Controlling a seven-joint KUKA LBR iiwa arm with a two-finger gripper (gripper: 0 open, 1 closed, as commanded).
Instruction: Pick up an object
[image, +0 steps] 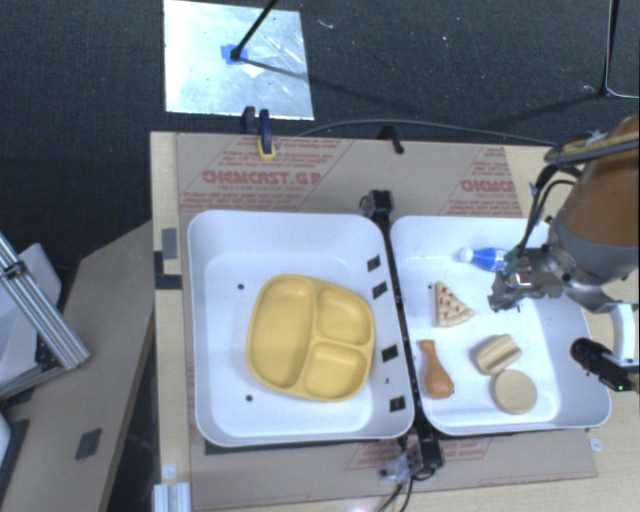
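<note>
The camera looks down at a slant on a desk (300, 160) covered with printed brown cardboard, carrying two shallow white bins side by side.

The left bin (220, 300) holds a yellow divided plate (310, 337) with three compartments, lying flat near the middle of the bin floor.

The right bin (560, 400) holds several small toy foods. A pizza slice (451, 305) lies towards the left of the bin, its point aimed at the far side. Nearer the camera and a little left of it lies a brown drumstick (434, 368), close to the divider between the bins. To the right of the drumstick sits a tan bread roll (496, 353), and just beside it on the near side lies a round pale biscuit (514, 391); the two are near each other, perhaps touching. At the far side of the bin lies a small blue and white bottle (482, 257) on its side.

The grey arm with its orange band (605, 205) comes in from the right over the right bin. The claw (508, 291) hangs over the bin floor between the bottle and the bread roll, to the right of the pizza slice. Nothing can be seen between its tips, and whether they are spread or pressed together cannot be told from this angle.

Beyond the desk, on the dark floor, lies a shiny metal sheet (240, 60).
</note>
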